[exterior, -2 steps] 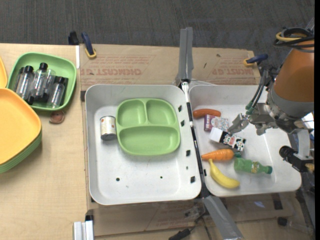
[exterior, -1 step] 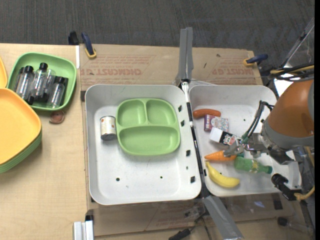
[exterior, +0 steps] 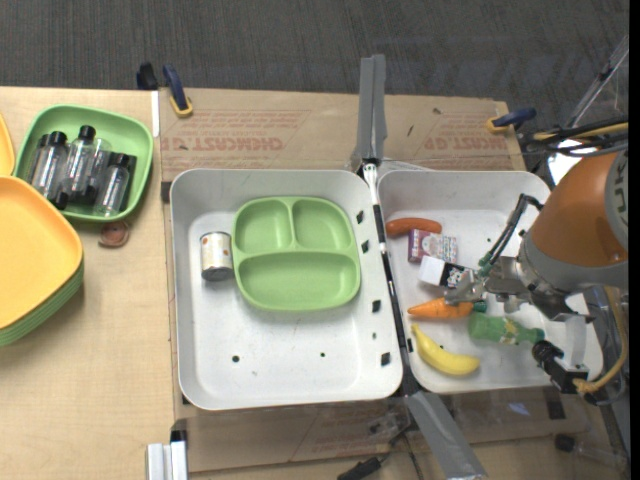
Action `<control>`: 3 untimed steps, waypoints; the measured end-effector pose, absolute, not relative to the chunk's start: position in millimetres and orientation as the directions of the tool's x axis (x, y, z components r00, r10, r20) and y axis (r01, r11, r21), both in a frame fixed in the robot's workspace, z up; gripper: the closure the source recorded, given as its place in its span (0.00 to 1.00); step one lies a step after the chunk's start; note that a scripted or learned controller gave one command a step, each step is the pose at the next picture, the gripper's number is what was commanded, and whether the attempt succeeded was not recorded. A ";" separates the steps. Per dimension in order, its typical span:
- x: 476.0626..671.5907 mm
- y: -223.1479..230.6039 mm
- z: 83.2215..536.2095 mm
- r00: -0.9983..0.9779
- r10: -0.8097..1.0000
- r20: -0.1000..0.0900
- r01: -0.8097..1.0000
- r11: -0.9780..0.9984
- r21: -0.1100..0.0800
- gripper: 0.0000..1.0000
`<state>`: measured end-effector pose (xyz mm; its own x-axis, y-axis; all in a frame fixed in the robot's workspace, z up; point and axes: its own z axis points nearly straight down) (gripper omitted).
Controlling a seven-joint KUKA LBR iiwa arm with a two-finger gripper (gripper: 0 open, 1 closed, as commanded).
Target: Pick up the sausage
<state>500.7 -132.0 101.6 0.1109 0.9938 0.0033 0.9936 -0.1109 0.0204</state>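
The sausage [exterior: 413, 226], reddish-orange and short, lies near the far left corner of the right bin [exterior: 470, 183]. My gripper [exterior: 465, 286] hangs low over the middle of that bin, just above the orange carrot [exterior: 438, 309] and beside a small black-and-white box [exterior: 440, 271]. It is about a hand's width nearer the camera and to the right of the sausage, not touching it. Nothing is visibly held.
A purple-and-white carton [exterior: 432, 246] lies right beside the sausage. A banana [exterior: 446, 354] and a green bottle [exterior: 498, 329] lie at the right bin's front. The left bin [exterior: 200, 368] holds a green divided plate [exterior: 296, 252] and a small can [exterior: 215, 255].
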 end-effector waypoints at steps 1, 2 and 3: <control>502.5 -137.7 101.9 0.083 0.997 0.005 0.996 -0.083 0.020 0.00; 487.2 -130.2 100.7 0.142 0.990 -0.004 0.990 -0.142 0.022 0.00; 513.8 -143.5 102.3 0.057 0.998 0.004 0.998 -0.057 0.024 0.00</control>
